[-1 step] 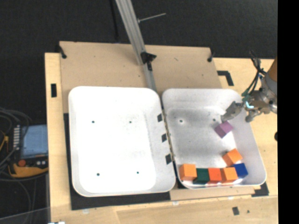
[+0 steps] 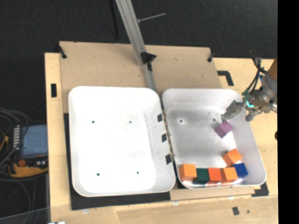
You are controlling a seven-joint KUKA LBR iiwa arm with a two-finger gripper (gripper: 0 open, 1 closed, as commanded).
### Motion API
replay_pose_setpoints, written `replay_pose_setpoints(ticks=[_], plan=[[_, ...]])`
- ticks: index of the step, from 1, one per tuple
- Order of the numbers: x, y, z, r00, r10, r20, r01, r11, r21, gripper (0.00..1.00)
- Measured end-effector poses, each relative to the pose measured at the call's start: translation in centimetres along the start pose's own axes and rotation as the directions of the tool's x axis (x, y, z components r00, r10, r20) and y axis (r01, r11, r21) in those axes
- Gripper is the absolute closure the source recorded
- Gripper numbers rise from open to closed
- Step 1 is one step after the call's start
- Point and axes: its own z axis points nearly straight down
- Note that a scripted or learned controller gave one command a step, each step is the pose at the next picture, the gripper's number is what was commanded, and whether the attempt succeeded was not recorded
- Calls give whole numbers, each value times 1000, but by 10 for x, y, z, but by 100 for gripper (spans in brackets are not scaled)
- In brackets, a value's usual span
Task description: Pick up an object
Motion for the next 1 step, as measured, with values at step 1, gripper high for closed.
replay_pose_setpoints(ticks=[1], plan=[[0,-3,63,1000,4,2,-4,1000,6,0]])
